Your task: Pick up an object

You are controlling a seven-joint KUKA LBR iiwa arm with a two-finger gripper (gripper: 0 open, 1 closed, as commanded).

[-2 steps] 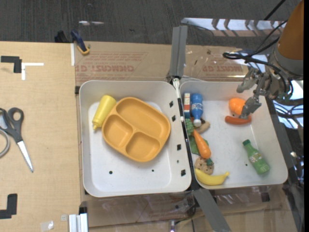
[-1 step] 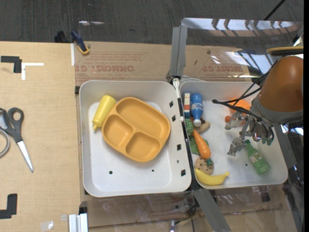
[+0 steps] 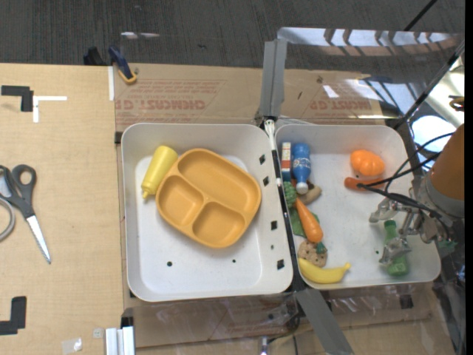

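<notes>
My gripper (image 3: 396,229) hangs low over the right side of the right bin (image 3: 347,140), reaching in from the right edge. Directly beneath and partly behind it lies a green object (image 3: 397,263), near the bin's front right corner; the gripper's metal parts overlap its upper end. An orange round toy (image 3: 367,163) with a red stem lies just behind the gripper. Along the bin's left wall sit a blue bottle (image 3: 300,162), a carrot (image 3: 309,223), a cookie (image 3: 313,252) and a yellow banana (image 3: 323,272).
The left bin (image 3: 148,268) holds a yellow divided plate (image 3: 208,197) and a yellow bottle (image 3: 158,170). Scissors (image 3: 26,207) lie on the wooden bench at the far left. Cables run from the arm across the right bin's right rim.
</notes>
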